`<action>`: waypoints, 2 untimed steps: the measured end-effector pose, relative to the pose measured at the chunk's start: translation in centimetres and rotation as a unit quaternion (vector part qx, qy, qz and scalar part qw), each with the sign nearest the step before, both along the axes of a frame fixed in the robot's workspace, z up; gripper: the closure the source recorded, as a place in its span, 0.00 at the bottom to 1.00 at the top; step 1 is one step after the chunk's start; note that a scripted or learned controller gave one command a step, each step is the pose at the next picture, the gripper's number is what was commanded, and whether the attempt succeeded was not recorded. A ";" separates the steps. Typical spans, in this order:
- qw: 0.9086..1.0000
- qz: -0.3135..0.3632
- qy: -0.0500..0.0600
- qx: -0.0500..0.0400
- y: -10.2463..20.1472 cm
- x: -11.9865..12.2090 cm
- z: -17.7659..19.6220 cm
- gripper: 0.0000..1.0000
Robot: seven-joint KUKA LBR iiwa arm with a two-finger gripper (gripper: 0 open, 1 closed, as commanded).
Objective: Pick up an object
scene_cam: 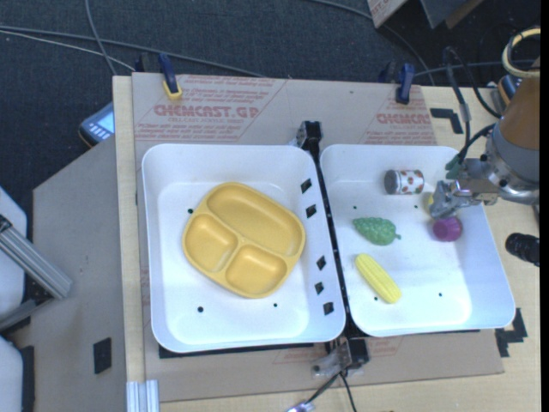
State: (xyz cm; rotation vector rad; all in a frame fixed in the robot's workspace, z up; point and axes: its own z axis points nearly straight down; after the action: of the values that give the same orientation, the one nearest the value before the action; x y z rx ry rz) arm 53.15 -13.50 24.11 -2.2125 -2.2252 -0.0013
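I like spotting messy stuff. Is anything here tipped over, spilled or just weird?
Only small things. The little can in the right bin lies on its side rather than standing up. The yellow divided plate in the left bin sits turned at a slant to the walls. Nothing looks spilled or broken.

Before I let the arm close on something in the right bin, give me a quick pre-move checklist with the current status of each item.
1. Gripper over the right bin: ok, it sits near the far right side.
2. Target under it: cannot tell; the purple object lies just below the gripper, but alignment is unclear.
3. Finger opening: cannot tell from this angle.
4. Neighbours apart: ok for the green object and corn; the small can lies close to the gripper.
5. Nothing held yet: cannot tell.
6. Yellow tray in the left bin: ok, away from the arm.
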 end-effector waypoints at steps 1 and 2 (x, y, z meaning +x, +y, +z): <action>1.000 0.000 0.000 0.000 4.5 0.9 -0.8 1.00; 1.000 0.000 0.000 0.000 9.1 1.8 -1.6 1.00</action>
State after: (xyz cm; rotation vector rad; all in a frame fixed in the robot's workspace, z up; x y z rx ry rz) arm 54.99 -4.38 22.48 -2.2122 -2.2244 -0.0003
